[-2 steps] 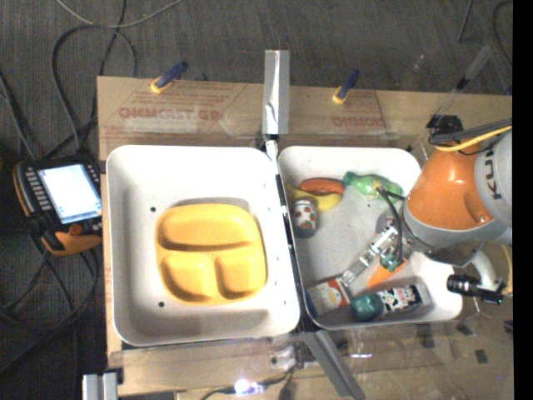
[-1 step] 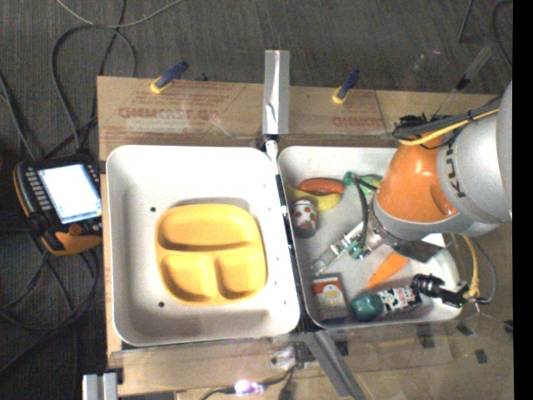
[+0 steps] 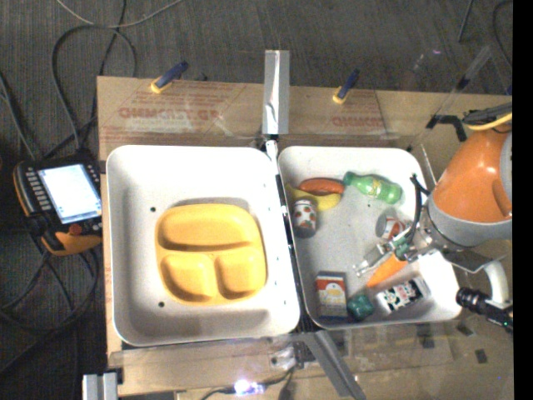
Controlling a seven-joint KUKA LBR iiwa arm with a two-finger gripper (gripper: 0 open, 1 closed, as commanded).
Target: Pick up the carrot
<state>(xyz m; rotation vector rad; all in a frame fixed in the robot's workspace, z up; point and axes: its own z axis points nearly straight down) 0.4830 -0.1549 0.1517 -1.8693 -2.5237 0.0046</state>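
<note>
Cardboard-topped bench, two white bins, carrot.

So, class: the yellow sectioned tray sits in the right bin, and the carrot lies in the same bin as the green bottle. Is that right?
Not quite. The camera view shows the yellow sectioned tray in the left bin, not the right. The rest stands: the carrot lies in the right bin with the green bottle.

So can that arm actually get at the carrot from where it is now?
Probably yes. The gripper is already down in the right bin, right at the carrot. Nothing lies over the carrot, though a small carton sits close beside it and might get nudged.
</note>
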